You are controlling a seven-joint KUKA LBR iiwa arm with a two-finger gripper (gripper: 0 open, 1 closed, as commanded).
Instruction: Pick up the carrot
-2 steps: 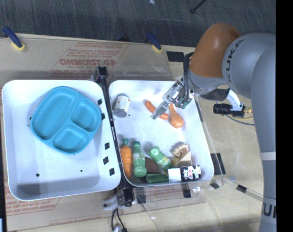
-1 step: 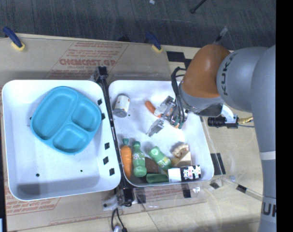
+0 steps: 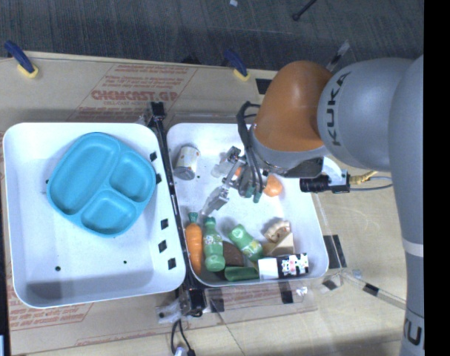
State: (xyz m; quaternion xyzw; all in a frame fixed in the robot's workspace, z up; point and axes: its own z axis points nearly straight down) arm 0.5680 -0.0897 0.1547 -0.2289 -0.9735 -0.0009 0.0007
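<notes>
The carrot point(image 3: 194, 248) is an orange, elongated piece lying along the left wall of the right bin point(image 3: 308, 206), near its front corner. Its top end touches a green bottle point(image 3: 213, 248) beside it. My gripper point(image 3: 222, 179) hangs over the middle of the right bin, up and to the right of the carrot. It is open, one metal finger point(image 3: 230, 156) pointing toward the can and the other finger point(image 3: 211, 202) ending just above the carrot's top. Nothing sits between the fingers.
A silver can point(image 3: 186, 161) stands at the back left of the right bin. A second green bottle point(image 3: 244, 239), a brown bread-like piece point(image 3: 278, 232), a white and black box point(image 3: 284, 265) and an orange ball point(image 3: 272, 187) crowd the front. The left bin point(image 3: 32, 273) holds a blue divided tray point(image 3: 100, 182).
</notes>
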